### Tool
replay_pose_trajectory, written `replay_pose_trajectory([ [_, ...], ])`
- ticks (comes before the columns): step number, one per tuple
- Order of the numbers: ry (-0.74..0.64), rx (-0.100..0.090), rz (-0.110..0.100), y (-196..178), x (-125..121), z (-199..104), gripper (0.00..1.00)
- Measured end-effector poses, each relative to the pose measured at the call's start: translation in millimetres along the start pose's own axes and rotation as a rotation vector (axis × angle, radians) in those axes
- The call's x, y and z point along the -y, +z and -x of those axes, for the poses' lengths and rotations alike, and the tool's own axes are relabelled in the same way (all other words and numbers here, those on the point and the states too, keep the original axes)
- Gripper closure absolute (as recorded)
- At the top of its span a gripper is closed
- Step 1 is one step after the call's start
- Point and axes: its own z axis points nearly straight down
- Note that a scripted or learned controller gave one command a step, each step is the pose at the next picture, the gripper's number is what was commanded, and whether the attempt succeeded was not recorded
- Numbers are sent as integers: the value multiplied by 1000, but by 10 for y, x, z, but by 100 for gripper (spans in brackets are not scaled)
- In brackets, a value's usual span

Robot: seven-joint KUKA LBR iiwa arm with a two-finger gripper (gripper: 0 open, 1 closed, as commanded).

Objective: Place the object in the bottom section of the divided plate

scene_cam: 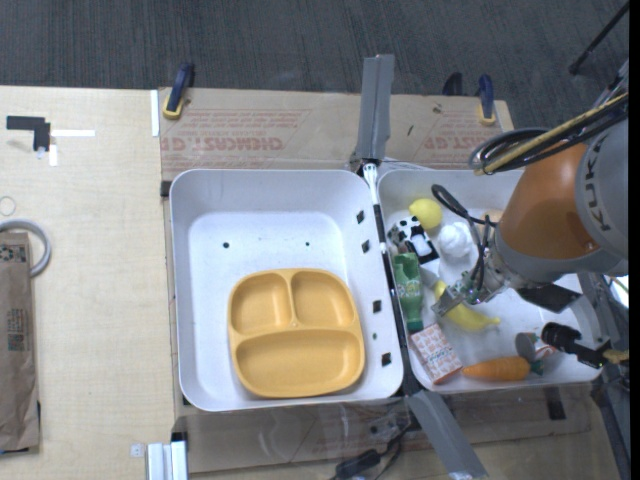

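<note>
Gripper [466, 294] low in right bin [560, 373] right over the banana [470, 317], can't tell its grip state, so it needs a square hold on the banana clear of the green bottle [407, 278] before crossing to the yellow divided plate [296, 331] in left bin [190, 298].

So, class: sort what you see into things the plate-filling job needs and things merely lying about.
Job:
yellow three-section divided plate
its wide bottom section
grey-and-orange arm's gripper
yellow banana, under the gripper

Lying about:
orange carrot
green bottle
yellow lemon
red-and-white checked carton
blue clamps
</note>
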Motion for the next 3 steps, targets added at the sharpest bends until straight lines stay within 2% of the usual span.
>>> replay_pose_trajectory([
  [1,0,0,0,0,1,2,0],
  [2,4,0,-1,-76,5,10,100],
  [3,98,1,1,-194,498,298,100],
])
